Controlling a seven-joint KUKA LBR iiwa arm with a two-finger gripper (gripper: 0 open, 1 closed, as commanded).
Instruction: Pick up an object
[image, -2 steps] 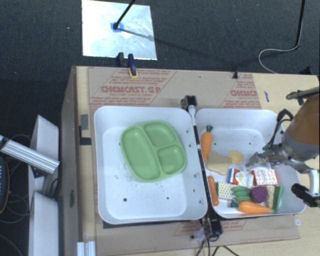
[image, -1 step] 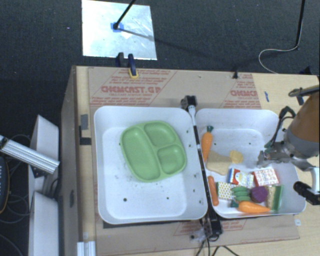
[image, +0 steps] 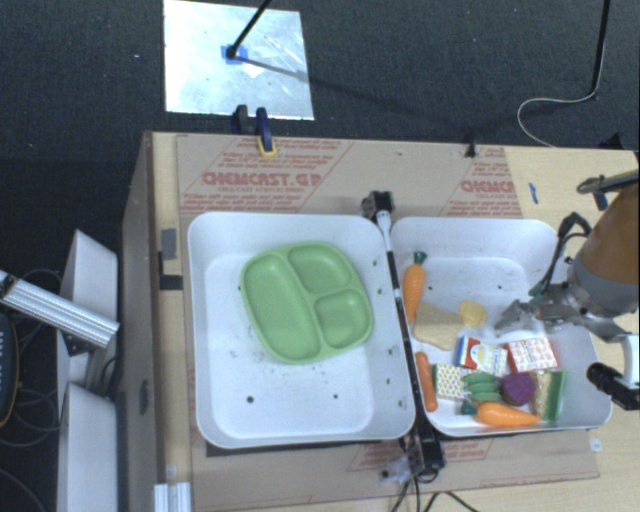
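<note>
Broadly, the tabletop is a cardboard-covered surface printed with red lettering, and it carries two shallow white bins side by side. The left bin holds a green divided plate, which lies flat near its middle with three compartments facing up. The right bin holds all the small things, crowded toward its near half, while its far half is bare. The arm comes in from the right, its orange band above the grey wrist, and it hangs over the right edge of the right bin. The gripper points left and down over the bin, just beside the pile; whether it is released or clenched I cannot tell, and nothing shows in its grasp.

Among the objects, a long orange carrot with a green top lies along the left wall of the right bin. A pale beige slab lies right of it, with a small yellow piece touching its far right corner. A second carrot lies across the near edge of the bin. Two red and white packets sit side by side near the gripper. A slim orange stick lies near the left wall, a green pea pod beside it, and a small purple piece sits just right of the pod.
</note>
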